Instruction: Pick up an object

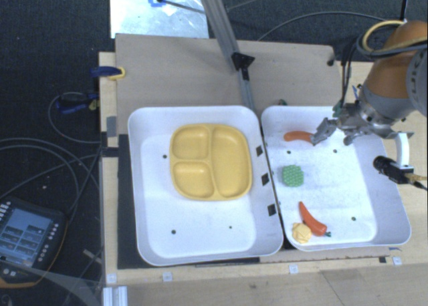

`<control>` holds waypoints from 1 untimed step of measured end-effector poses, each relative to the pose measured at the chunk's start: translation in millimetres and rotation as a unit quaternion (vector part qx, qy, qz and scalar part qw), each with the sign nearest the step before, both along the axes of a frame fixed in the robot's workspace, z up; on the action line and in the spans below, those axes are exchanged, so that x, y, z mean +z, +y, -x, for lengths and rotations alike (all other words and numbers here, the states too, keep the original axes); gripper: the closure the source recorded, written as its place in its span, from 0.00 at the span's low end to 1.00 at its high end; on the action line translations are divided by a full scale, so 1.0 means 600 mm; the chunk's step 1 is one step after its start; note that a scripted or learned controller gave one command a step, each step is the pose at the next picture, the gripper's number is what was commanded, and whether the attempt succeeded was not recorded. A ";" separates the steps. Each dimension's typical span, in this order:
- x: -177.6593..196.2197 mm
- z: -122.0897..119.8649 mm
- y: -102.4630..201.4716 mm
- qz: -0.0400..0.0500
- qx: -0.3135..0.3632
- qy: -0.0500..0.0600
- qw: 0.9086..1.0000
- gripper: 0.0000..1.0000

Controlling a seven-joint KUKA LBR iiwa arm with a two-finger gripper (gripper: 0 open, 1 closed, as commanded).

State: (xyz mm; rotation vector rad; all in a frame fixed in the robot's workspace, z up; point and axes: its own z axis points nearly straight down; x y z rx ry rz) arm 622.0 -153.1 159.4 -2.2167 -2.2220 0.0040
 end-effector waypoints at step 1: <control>-0.097 0.011 -0.011 0.000 -0.001 0.000 1.000 0.00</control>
